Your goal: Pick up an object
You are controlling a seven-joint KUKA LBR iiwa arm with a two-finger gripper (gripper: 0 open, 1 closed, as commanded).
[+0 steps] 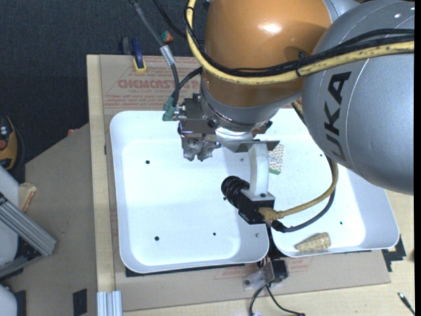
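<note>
- The candidates sit in the right-hand white bin (378, 232): a tan, ridged, cone-shaped piece (313, 243) lies near that bin's front edge, and a small speckled pale object with a green patch (277, 160) peeks out beside the arm's white bracket (259, 170).
- The left-hand white bin (131, 196) shows bare floor with a few dark dots, and that is the bin the tool end hangs over.
- The claw (197, 151) hovers at the back of the left bin, a dark metal cluster under the big orange band (263, 38) of the grey arm (368, 91).
- Claw state: I cannot tell whether it is apart or together; from this angle the tip is a dark knot with no clear gap to read.
- Nothing is visible at the tip, so by my reading the pick is not yet made.
- Task progress, as a judgement: early. The approach to an object and the grasp and lift all look left to do.
- Relative position: the speckled object is near the claw, off to its right across the divide between bins; the tan cone is well apart, at the front of the other bin.
- Both bins rest on a light wooden table (105, 176) with red printed lettering (148, 84) along its back, and a yellow-sheathed cable (309, 206) loops from a black fitting (247, 203) low on the arm.
</note>
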